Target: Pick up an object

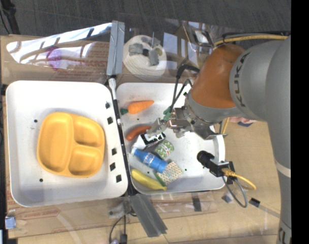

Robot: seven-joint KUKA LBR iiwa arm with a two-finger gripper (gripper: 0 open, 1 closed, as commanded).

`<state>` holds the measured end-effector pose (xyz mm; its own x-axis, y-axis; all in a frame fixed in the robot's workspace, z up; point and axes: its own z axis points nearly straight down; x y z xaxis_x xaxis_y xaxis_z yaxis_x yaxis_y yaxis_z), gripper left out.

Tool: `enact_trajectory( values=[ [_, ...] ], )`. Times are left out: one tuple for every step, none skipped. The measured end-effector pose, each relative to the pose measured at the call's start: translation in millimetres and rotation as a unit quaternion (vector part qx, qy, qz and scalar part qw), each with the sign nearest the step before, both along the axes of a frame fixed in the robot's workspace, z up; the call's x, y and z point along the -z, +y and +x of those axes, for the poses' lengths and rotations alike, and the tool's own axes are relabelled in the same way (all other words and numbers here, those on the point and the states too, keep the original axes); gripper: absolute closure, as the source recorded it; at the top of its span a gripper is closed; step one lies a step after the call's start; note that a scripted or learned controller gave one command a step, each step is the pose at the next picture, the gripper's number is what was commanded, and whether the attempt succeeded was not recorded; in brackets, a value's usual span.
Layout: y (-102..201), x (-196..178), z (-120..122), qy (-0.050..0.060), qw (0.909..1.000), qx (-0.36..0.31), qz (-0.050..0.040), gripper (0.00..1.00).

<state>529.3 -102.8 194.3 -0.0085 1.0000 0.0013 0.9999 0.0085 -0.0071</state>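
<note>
My gripper (157,134) reaches from the right into the right bin (205,179), low over the pile at its left side. Its tip is just above a green patterned can (164,149) and right of a red-orange sausage-shaped piece (135,131). An orange carrot (140,106) lies farther back. In front lie a blue bottle (149,159), a yellow banana (146,180) and a checkered packet (170,172). Nothing shows clearly between the fingers.
The left bin (22,95) holds a yellow divided plate (70,144). A roll of white cord (144,55) sits behind the right bin. The grey arm with its orange band (218,83) covers the right bin's right half.
</note>
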Motion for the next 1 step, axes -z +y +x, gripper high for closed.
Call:
enact_trajectory(
  values=[
    [-26.7, 79.1, 6.9, -0.013, 0.9959, -0.09, -0.0008, 0.0]
  ],
)
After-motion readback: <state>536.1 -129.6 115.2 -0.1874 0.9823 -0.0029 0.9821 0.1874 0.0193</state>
